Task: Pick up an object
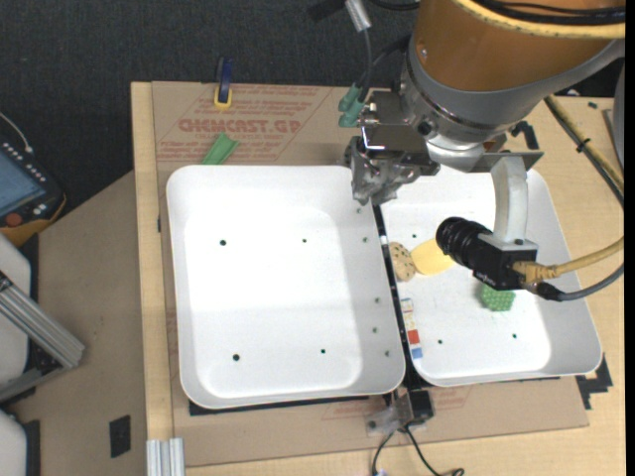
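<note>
My gripper (368, 192) hangs at the back left corner of the right bin (556, 357), just over the divider between the two bins. Nothing shows between its fingers. In the right bin lie a round speckled cookie-like piece (401, 260), a pale yellow piece (430, 258) beside it, and a green block (498, 298) partly hidden by a black cylinder. A small card with red and blue marks (412, 333) lies along the bin's left wall.
The left bin (198, 206) sits beside the right one. A black cylinder (478, 250) with a tan hose hangs over the right bin. A green clip (217, 149) and a blue-yellow clamp (224, 85) rest on the cardboard behind the bins.
</note>
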`<state>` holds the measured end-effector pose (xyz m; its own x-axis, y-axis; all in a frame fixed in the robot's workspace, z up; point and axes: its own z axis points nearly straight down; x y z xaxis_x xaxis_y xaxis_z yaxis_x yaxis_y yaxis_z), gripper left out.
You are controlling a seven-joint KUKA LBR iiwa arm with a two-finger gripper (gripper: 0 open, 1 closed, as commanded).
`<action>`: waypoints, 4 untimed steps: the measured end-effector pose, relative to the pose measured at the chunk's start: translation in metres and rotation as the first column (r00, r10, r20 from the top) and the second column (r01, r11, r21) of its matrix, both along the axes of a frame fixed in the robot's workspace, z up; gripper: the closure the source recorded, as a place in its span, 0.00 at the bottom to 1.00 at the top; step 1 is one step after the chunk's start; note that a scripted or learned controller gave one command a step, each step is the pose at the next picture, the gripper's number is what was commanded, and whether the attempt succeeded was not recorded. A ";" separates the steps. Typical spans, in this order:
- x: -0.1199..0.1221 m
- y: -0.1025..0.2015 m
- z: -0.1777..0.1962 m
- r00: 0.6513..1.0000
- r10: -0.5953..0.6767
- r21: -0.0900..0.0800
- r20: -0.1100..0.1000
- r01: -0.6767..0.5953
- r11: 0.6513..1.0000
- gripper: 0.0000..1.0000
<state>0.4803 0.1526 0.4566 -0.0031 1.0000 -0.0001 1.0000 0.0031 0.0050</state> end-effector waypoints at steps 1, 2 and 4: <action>-0.001 0.034 0.084 1.000 0.002 0.005 0.006 -0.002 1.000 1.00; 0.004 0.074 0.017 1.000 0.001 -0.003 -0.013 -0.001 1.000 1.00; -0.001 0.041 0.076 1.000 -0.006 0.005 0.007 0.006 1.000 1.00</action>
<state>0.4797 0.1939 0.5323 0.0032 1.0000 0.0046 0.9999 -0.0033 0.0117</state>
